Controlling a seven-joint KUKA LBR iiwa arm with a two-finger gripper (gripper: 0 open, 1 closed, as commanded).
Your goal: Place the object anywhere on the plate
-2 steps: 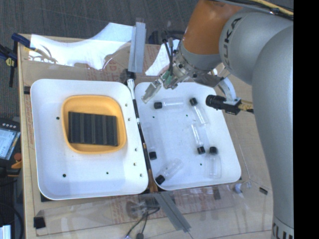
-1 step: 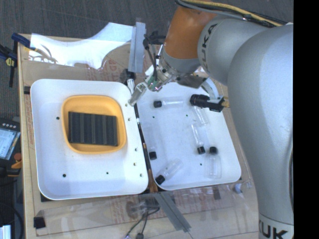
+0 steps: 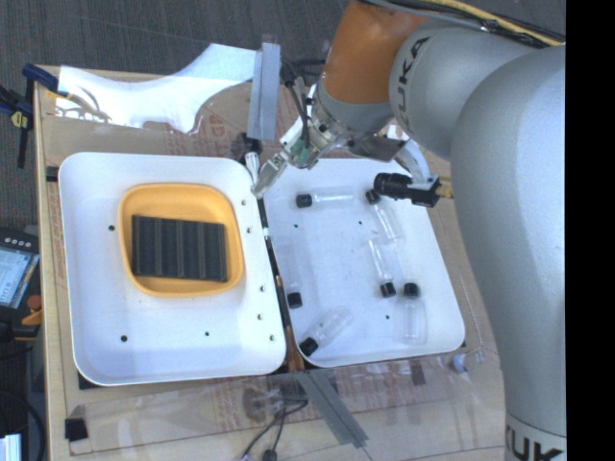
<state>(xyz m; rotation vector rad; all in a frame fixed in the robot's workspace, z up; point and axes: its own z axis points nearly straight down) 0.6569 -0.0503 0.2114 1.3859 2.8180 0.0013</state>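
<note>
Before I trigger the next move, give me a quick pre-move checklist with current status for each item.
1. Plate in place: ok. The yellow plate sits in the left bin, a dark ribbed insert at its centre.
2. Objects available: ok. Several clear vials with black caps lie in the right bin.
3. Gripper position: ok. The gripper hovers at the top of the divide between the bins.
4. Object in the gripper: cannot tell.
5. Plate rim free for a drop: ok.
</note>
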